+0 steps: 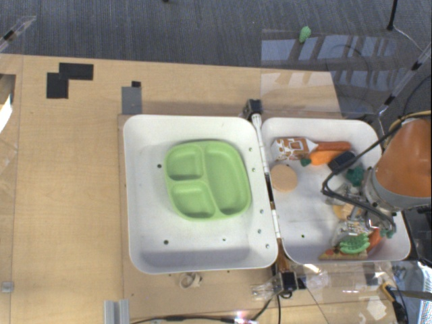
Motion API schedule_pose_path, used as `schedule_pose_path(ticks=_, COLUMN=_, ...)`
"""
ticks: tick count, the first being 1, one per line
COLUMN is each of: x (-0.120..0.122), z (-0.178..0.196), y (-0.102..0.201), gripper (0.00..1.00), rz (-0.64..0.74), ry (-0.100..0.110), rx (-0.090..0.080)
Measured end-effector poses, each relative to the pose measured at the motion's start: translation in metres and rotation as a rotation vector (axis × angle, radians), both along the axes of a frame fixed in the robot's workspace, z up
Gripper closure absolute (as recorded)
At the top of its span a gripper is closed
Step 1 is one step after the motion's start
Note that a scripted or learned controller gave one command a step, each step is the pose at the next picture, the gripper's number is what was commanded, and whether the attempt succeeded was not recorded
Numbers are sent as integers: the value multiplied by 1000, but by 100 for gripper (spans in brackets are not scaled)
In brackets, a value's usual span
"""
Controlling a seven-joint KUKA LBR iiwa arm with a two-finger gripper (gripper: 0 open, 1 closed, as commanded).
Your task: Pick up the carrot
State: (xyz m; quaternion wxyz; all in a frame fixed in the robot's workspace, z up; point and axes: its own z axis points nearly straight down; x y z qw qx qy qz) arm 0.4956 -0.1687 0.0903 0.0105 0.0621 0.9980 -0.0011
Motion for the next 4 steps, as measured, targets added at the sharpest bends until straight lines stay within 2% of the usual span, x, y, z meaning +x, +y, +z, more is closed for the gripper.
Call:
schedule_pose_path(ticks=1, x=37, z=0, y=59, gripper=0, rz=-104, ry=2, rx=4)
schedule_pose_path(ticks=2, x=75, z=68, y=12, gripper=0, rz=-134, ry=2, rx=2)
schedule_pose_path(ticks=3, x=73, z=-1, y=-3, gripper=0, rz=-91, ry=3, rx=3)
schedule_pose_path(ticks=4, x=143, z=-2, y=-16, gripper=0, rz=-327, ry=55, rx=15)
